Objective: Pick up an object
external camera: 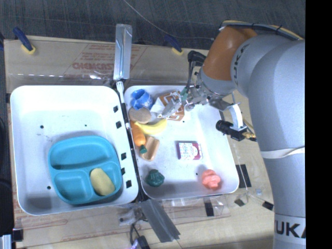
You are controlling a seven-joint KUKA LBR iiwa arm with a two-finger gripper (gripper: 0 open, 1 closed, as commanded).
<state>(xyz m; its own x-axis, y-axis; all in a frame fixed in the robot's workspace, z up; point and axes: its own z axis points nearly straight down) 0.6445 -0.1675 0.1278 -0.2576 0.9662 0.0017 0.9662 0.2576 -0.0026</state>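
The pincer [176,104] is seen low over the far side of the right bin [228,165], above an orange-patterned packet [174,113]; whether it is clenched cannot be told. A banana [153,126], blue ball [140,98], carrot [138,136], pink packet [188,150], green piece [154,178] and pink lump [210,179] lie there. In the left bin [31,113], a blue tray [78,160] holds a yellow potato [102,181].

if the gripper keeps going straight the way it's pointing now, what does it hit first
The gripper points left and down into the right bin. First in line looks like the orange-and-white patterned packet just under its tips, then the banana. Depth is hard to judge from above, so this is a best guess.
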